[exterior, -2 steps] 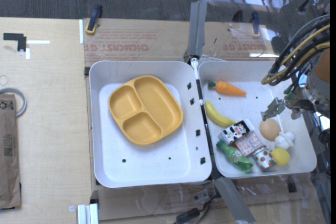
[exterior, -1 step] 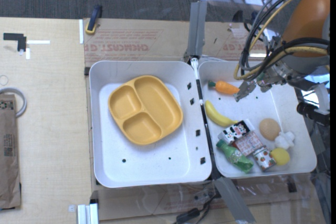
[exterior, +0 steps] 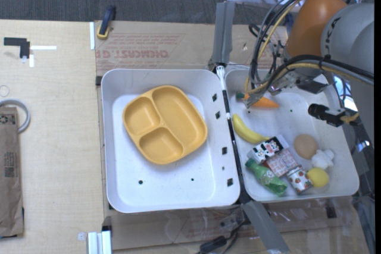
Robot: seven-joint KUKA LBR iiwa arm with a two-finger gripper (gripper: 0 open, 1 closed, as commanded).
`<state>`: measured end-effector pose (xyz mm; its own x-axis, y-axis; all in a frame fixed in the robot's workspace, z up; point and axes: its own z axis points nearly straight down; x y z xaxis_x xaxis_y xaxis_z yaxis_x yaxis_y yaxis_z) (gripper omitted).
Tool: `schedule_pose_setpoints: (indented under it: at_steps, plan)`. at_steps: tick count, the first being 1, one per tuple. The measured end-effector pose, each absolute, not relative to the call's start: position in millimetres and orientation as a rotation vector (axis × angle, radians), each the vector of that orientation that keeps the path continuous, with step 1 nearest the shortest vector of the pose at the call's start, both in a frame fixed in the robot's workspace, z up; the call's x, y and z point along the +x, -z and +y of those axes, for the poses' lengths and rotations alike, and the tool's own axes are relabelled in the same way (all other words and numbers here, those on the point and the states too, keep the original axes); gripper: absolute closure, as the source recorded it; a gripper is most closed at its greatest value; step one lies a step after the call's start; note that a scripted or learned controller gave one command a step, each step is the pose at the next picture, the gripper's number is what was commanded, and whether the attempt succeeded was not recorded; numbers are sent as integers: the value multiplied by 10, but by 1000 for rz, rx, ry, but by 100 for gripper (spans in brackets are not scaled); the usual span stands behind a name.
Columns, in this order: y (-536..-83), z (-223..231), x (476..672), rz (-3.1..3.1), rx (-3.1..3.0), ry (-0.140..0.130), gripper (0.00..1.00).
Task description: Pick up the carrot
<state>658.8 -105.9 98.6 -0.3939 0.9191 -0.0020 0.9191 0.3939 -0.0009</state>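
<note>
Orange and tapered, the small carrot with its green stub [exterior: 262, 102] lay near the far left corner of the right-hand shallow white bin [exterior: 351, 184], beyond the curved yellow banana [exterior: 248, 129], as the grey arm with the orange band [exterior: 333, 21] reached in from the right, its two-finger gripper [exterior: 257, 97] poised right over the vegetable; whether the claw was released or clenched could not be told, for cables and shadow masked its tips. Nearer the camera than the banana sat the other goods, apparently tipped in loose as pick targets: a small black-and-white patterned carton [exterior: 266, 149], a red-and-white printed packet [exterior: 282, 162], a green plastic bottle [exterior: 266, 178], a pale tan egg [exterior: 306, 146] and a round yellow lemon [exterior: 318, 177]. Left of the banana, in the neighbouring white bin [exterior: 119, 187], a yellow three-compartment plastic plate [exterior: 165, 124] rested, well apart from the carrot, which seemed not yet lifted
</note>
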Motion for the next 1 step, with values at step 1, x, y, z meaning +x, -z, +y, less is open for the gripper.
schedule_pose_setpoints:
  at_steps: [1]
  plan:
    - [-1075,-1062,6578,2628,1730,9,100]
